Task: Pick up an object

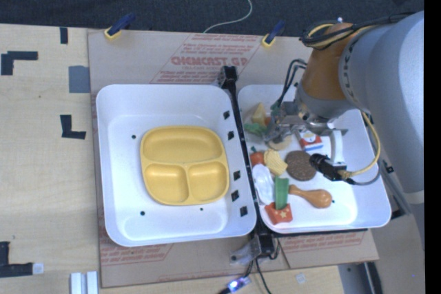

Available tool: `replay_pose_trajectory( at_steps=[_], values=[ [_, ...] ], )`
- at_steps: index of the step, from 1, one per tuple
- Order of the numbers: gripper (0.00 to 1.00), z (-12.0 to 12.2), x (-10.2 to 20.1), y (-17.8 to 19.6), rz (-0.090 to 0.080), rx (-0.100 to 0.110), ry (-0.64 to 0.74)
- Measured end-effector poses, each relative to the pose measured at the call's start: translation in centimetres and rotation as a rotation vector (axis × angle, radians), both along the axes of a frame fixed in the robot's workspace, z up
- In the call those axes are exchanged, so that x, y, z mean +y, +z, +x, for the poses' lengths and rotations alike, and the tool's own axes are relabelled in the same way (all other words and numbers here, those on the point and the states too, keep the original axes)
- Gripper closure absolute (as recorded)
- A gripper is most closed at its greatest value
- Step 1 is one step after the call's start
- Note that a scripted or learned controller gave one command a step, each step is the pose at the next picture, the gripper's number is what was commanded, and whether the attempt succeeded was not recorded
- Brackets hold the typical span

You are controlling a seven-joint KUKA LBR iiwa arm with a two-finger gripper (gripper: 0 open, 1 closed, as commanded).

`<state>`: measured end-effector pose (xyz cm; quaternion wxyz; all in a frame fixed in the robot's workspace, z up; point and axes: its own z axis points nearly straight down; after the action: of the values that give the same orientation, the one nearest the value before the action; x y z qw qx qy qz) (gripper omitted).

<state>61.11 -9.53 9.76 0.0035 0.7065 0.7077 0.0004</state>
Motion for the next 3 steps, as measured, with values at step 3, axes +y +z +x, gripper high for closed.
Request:
replay_pose_trajectory(
  at_steps=[3],
  values=[
    [1.0,-0.1,0.1,12.9,0.004,0.004,0.0]
  ],
)
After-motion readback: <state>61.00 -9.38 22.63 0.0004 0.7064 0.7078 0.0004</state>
